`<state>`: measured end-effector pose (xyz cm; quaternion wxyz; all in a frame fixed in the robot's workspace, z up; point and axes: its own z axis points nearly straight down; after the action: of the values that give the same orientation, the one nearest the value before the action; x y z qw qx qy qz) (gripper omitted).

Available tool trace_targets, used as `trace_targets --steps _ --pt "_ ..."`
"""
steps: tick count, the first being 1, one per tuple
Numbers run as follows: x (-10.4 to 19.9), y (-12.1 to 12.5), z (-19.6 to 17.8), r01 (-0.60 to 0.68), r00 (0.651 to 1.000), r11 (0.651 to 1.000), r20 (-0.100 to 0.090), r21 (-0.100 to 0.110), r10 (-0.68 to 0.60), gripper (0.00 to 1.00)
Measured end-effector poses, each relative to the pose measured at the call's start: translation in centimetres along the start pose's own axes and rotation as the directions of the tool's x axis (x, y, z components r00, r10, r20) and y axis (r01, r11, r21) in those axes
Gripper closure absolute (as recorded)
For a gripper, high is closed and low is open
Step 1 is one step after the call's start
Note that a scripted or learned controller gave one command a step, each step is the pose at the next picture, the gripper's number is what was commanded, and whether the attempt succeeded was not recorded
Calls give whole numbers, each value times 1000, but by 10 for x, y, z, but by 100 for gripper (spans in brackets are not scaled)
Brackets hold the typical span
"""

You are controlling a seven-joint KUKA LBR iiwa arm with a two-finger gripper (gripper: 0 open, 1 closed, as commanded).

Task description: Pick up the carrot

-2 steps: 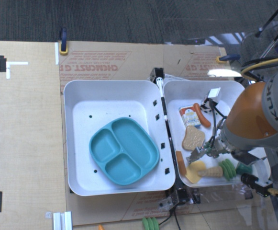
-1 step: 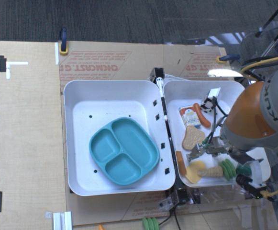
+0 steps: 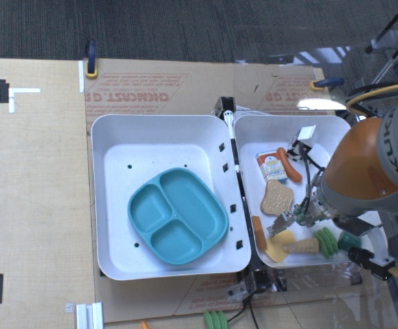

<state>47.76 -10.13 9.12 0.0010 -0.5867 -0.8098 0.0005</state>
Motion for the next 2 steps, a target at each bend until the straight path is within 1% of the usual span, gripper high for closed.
trace_targets --steps 1,2 --pt "-1 2 -9 -1 1000 1000 3 -3 1 100" --pt "-1 1 -9 -2 1000 1000 2 -3 2 0"
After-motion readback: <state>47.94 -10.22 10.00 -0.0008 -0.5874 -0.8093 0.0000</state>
